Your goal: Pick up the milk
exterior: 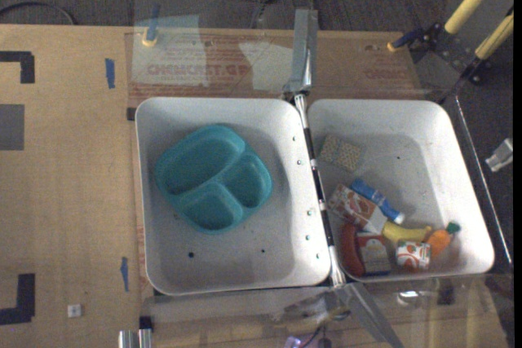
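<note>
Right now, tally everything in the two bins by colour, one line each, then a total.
Teal: 1, the divided plate
Red and white: 2, the milk carton and the small can
Blue and white: 1, the tube
Yellow: 1, the banana
Orange: 1, the carrot
Red: 1, the sausage
Tan: 1, the cracker
Total: 8

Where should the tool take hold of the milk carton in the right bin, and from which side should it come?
Grip the milk carton across its narrow sides, coming straight down from above. It lies flat and slanted near the right bin divider, with the blue-and-white bottle close on its right, so the fingers probably fit best near its upper-left end.
</note>
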`<state>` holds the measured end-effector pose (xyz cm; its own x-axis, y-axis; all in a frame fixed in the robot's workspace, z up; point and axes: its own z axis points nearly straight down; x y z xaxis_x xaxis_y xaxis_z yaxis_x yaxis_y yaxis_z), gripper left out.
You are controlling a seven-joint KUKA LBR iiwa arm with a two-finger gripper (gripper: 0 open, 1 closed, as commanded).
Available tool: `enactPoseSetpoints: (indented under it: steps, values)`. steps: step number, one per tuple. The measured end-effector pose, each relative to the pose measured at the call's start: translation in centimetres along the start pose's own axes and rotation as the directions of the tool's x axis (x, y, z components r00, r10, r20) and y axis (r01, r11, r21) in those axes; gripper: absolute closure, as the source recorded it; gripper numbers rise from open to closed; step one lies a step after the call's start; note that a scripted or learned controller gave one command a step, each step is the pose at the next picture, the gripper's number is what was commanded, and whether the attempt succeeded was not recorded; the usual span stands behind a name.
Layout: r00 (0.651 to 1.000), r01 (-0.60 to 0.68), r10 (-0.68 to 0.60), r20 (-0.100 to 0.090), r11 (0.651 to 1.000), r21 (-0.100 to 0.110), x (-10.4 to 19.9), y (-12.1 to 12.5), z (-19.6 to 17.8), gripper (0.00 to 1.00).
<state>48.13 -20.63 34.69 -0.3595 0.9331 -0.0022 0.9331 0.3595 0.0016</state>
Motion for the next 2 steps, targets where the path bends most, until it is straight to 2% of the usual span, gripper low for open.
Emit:
enactPoseSetpoints:
  steps: [1,2]
  values:
    - [0.999,0.032,-0.032,0.003,0.999,-0.002,-1.4,-0.5,-3.0,1.0]
    - [0.981,0.193,-0.193,0.004,0.981,-0.003,-1.7,0.7,-9.0,1.0]
